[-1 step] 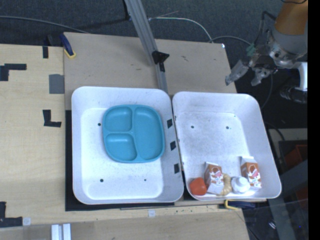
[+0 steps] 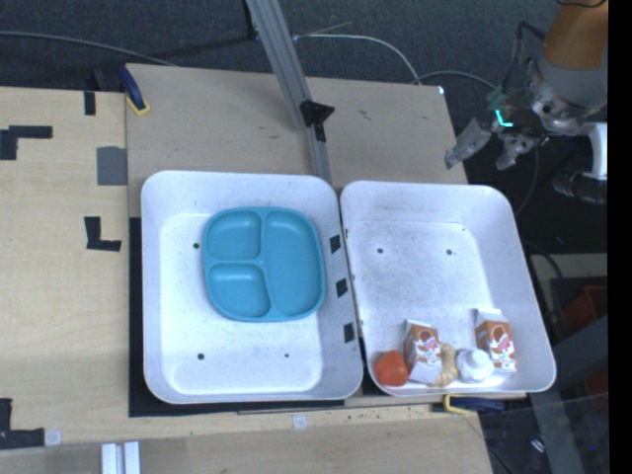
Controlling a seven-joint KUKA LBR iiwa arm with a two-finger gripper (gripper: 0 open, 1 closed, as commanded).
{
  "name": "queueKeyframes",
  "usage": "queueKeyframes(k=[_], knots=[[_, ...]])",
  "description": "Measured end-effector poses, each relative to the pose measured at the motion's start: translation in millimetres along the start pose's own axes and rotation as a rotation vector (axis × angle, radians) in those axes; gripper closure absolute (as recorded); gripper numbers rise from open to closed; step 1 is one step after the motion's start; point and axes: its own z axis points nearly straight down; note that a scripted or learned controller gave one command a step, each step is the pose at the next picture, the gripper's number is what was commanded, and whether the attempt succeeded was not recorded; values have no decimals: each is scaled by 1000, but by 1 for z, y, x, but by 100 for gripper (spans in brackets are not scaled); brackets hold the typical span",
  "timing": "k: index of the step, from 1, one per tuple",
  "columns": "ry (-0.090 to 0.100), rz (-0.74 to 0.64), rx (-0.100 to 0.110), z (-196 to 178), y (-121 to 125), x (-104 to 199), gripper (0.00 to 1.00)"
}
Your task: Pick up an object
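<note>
We see a blue divided plate (image 2: 264,264) in our left bin (image 2: 158,265). Our gripper (image 2: 491,144) hangs open beyond the right bin (image 2: 513,255).

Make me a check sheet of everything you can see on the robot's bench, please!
Surface: tan bench with two white bins side by side, left bin and right bin.
Job's things: in the right bin's near corner, an orange ball, two small cartons, a white cap and a tan piece, bunched close.
Clutter: blue divided plate in the left bin.
Grippers: gripper raised past the right bin's far corner, holding nothing.
Cables: thin cable across the dark floor behind.
Surroundings: grey pole slanting over the bench; black tape marks on the left.
</note>
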Motion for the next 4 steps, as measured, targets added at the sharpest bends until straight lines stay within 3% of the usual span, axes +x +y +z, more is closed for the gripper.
queueKeyframes(k=[3, 4], knots=[[2, 1, 7, 166, -9, 9, 0], [1, -1, 0, 152, -7, 9, 100]])
